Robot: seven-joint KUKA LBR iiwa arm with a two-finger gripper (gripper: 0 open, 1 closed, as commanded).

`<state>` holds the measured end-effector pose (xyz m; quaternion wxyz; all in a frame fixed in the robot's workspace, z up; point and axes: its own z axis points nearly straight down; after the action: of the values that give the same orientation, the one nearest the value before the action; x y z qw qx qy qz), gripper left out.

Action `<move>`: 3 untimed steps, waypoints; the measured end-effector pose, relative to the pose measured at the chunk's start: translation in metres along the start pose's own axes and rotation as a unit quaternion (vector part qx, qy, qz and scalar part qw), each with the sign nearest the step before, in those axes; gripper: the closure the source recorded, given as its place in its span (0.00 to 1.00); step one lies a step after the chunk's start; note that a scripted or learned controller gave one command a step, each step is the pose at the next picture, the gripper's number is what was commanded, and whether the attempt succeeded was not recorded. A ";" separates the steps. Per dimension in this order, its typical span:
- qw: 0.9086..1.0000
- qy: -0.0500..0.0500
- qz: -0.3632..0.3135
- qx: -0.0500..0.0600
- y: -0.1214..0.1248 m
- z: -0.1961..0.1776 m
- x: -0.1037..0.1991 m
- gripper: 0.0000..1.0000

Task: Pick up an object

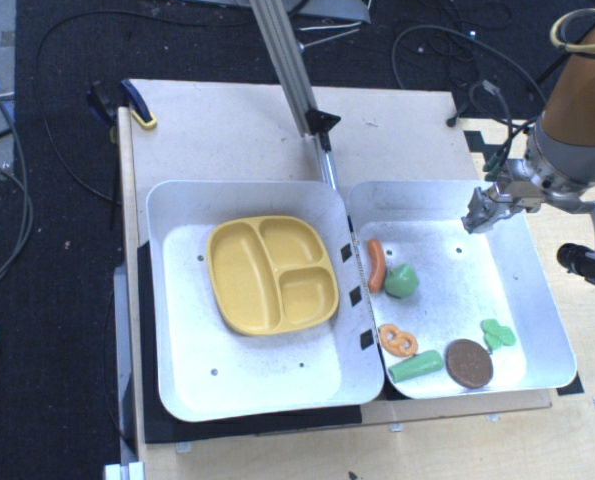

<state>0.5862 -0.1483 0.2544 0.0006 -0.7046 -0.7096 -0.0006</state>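
The pale wooden bench [277, 128] stands on a dark floor strewn with black cables, and a slanted aluminium strut [285, 53] crosses above its far edge. Two shallow white bins sit side by side on it. The left bin [177, 368] holds a yellow plastic tray with three compartments [272, 273]. The right bin [537, 298] holds small toy foods: an orange sausage [376, 265] touching a green rounded piece [401, 281], an orange pretzel [398, 342] beside a green cylinder [415, 365], a brown round cookie [469, 362] and a small green leafy piece [497, 334]. The grey two-finger gripper [480, 215] hangs over the bin's far right corner, well apart from all the toys. It is small and blurred here; nothing appears between its fingers, and how far they are parted cannot be told.
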 end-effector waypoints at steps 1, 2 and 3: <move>1.000 0.000 -0.001 0.000 -0.002 -0.004 0.057 1.00; 1.000 0.000 -0.001 0.001 0.000 0.009 0.118 1.00; 1.000 0.000 -0.001 0.000 0.005 0.016 0.182 1.00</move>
<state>0.5900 0.0341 0.2384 0.0007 -0.7038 -0.7104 -0.0005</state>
